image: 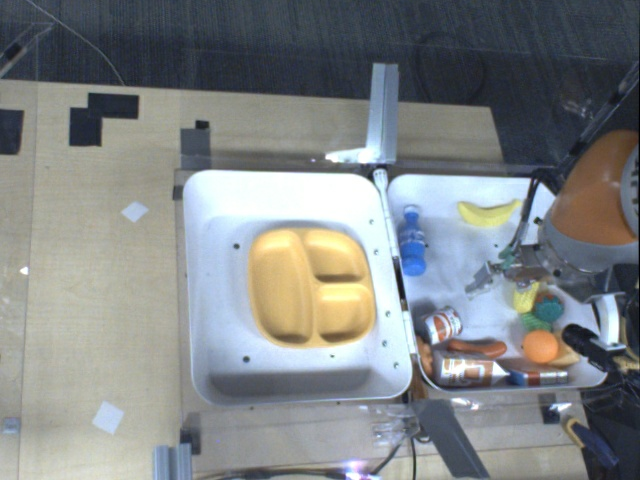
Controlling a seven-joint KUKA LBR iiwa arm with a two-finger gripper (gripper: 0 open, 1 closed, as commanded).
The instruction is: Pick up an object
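On the left, the desk (90, 268) is lying mostly bare, with a few black marks at its far edge. Next comes the left bin (210, 298), which is holding a yellow divided tray (305, 286) at its middle. A metal post (384, 108) is standing at the far side, between the two bins.

The right bin (450, 193) is carrying all the loose things. A blue bottle (411, 240) is lying along its left wall, and a banana (488, 212) is sitting toward the far side. Nearer, a small can (443, 324) is resting just beside a sausage (478, 347), with a brown bottle (470, 370) lying along the near wall. Further right, a yellow piece (525, 298), a green one (546, 311) and an orange (540, 345) are crowding together.

The gripper (487, 275) is hanging over the bare middle of that bin, just left of the yellow piece, reaching in from the right under the arm's orange band (595, 203). Whether its fingers are spread or pressed together I cannot tell — they are too small and blurred, and nothing is visibly caught between them.

Judging from this, the pick has not yet been made. To do it well, I would be aiming at a thing standing apart — the banana or the blue bottle — rather than the packed cluster at the right, where neighbours are likely to be nudged. Coming down centred across the thing's narrow width should be giving the surest hold.
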